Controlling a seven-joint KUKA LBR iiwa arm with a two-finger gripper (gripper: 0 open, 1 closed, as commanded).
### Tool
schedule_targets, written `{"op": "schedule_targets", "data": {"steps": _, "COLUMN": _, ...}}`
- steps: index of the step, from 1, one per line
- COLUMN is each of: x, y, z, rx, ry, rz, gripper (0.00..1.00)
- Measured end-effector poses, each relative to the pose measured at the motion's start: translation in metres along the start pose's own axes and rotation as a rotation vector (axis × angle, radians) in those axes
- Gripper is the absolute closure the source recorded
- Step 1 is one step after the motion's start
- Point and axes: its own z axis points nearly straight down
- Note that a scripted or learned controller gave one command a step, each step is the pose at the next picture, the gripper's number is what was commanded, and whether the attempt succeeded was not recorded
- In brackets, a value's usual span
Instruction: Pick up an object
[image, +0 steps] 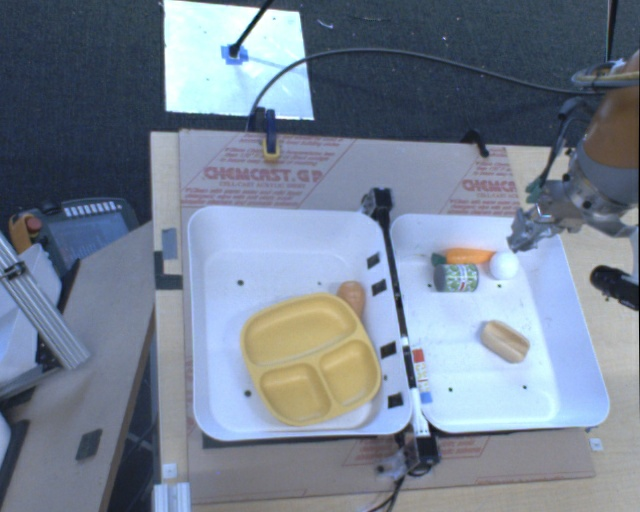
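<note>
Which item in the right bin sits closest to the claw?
The white ball, just below-left of the claw; the carrot, can and bread roll lie farther off.

My arm (608, 150): a rounded orange-tan band above a grey metal wrist. My fingers (524, 235): a dark grey, angular assembly, tapering towards the tips. A thin dark cable (566, 125) runs alongside my wrist.

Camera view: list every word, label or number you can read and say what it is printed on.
"CHEMCAST GP": red print on the sheet under the bins, upper left.
The same red print, upper right of the sheet: too cut off to read.
Label on the small green can: too blurred to read.
</note>
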Motion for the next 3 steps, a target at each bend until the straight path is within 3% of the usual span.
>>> {"op": "schedule_targets", "data": {"steps": 3, "x": 0.177, "y": 0.003, "z": 0.019, "rx": 0.003, "ry": 0.001, "rz": -0.001, "gripper": 1.00}}
